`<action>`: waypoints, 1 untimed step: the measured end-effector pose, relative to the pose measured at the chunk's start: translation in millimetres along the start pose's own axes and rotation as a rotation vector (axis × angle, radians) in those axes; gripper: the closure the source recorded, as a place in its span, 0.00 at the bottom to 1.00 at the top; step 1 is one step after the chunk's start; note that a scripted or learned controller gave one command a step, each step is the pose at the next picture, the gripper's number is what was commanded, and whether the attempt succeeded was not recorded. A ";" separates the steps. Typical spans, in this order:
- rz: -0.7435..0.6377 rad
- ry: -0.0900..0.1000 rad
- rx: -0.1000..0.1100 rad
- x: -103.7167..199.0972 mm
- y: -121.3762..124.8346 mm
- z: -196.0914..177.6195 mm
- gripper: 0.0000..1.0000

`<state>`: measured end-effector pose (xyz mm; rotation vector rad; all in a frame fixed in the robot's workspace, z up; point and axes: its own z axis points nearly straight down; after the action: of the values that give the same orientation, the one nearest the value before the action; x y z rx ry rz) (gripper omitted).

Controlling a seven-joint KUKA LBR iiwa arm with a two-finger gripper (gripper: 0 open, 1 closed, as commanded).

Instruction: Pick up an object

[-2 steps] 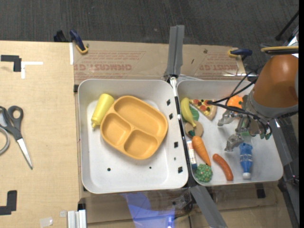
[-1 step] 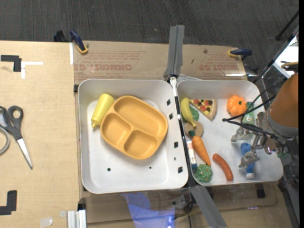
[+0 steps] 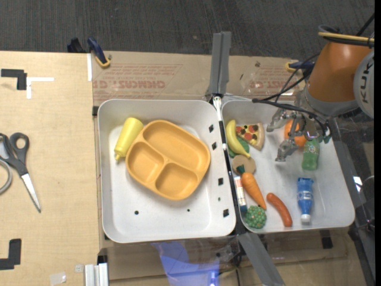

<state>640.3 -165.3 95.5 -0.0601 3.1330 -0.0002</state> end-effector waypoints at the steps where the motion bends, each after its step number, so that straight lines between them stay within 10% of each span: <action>1: -0.037 0.005 0.000 103.0 -33.8 2.3 0.00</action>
<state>538.7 -203.0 92.3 -0.1184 3.1363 -0.0004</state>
